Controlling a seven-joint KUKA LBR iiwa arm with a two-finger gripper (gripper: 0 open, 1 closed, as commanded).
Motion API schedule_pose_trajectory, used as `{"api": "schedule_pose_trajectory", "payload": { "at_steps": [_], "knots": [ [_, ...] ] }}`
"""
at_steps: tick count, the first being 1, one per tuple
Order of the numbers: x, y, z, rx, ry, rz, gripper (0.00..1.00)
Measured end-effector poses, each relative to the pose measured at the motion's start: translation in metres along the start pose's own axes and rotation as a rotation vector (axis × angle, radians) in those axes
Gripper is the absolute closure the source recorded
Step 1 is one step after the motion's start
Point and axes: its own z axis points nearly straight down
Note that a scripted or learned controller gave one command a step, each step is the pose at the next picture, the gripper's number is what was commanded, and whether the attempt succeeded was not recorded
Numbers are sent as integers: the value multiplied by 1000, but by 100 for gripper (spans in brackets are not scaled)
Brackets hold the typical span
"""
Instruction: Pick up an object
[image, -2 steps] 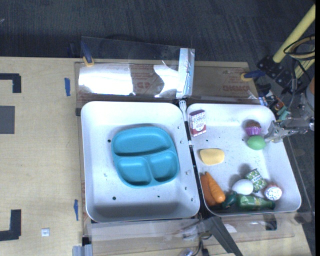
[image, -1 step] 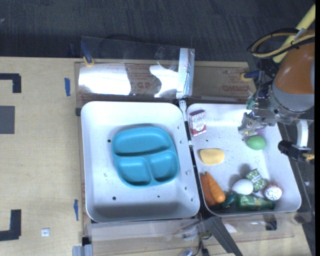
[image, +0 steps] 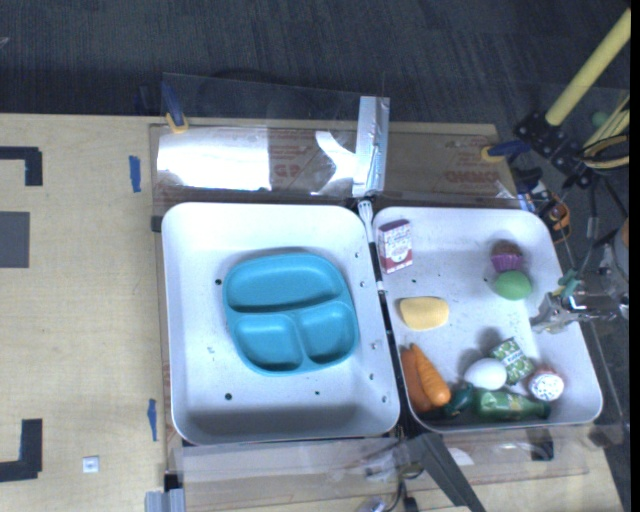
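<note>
Camera view: we see two bins, left bin with a blue tray.
Gripper: at the right bin's right edge; we cannot tell its opening, nothing seen held.
Nearest item: green ball, just left of gripper, purple piece touching it above.
Others: yellow piece, carrot, egg, green bottle, well apart from gripper.
Labels: red-white carton, print unreadable.

Left bin holds a divided tray at centre. Right bin: carton at back-left corner, carrot at front-left, bottle along the front edge
</note>
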Motion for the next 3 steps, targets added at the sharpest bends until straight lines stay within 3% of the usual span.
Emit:
{"api": "schedule_pose_trajectory", "payload": {
  "at_steps": [1,2,3],
  "knots": [
    [101,-6,2,1,3,20,100],
    [47,-7,10,0,1,-86,100],
    [112,-6,-2,-2,2,389,100]
  ]
}}
